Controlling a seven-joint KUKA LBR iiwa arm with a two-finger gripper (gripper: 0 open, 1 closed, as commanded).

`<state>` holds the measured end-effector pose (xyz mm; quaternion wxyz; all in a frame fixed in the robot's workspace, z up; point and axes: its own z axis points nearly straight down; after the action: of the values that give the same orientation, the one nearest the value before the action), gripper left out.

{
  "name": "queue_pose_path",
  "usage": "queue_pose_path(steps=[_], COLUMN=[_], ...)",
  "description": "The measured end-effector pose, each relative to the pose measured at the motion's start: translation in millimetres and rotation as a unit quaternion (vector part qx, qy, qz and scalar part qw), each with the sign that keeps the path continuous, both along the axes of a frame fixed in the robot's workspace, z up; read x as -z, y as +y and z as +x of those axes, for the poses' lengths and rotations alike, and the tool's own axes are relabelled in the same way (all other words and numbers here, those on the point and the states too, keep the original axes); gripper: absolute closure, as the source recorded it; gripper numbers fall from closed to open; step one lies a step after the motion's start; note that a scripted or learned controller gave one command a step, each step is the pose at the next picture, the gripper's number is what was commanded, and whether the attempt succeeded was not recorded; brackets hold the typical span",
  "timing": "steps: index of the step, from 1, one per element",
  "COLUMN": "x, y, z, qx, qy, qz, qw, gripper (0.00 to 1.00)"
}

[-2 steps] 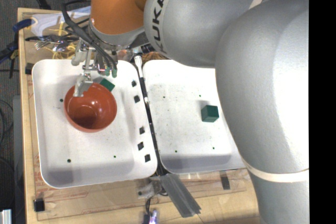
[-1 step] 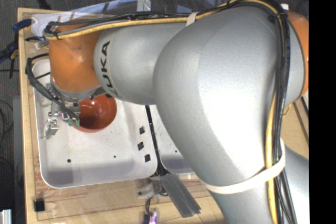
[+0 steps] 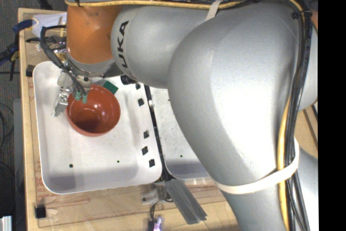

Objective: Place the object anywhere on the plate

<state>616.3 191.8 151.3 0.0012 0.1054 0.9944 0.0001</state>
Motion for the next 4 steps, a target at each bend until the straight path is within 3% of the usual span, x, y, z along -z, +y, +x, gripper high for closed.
queue_pose_path(steps=[1, 2, 3, 4], x=[-15, -198, -283, -102], y=[26, -88, -63, -4], z=[35, 13, 40, 33], qx=[-0.036, -0.127, -0.197, -0.203], qy=[0.0, -0.001, -0.001, 0.002], qz=[0.0001, -0.0007, -0.0006, -0.0002], qw=[0.9994, 0.9919, 0.9804, 0.9792], gripper=[0.0, 0.0, 0.0, 0.0])
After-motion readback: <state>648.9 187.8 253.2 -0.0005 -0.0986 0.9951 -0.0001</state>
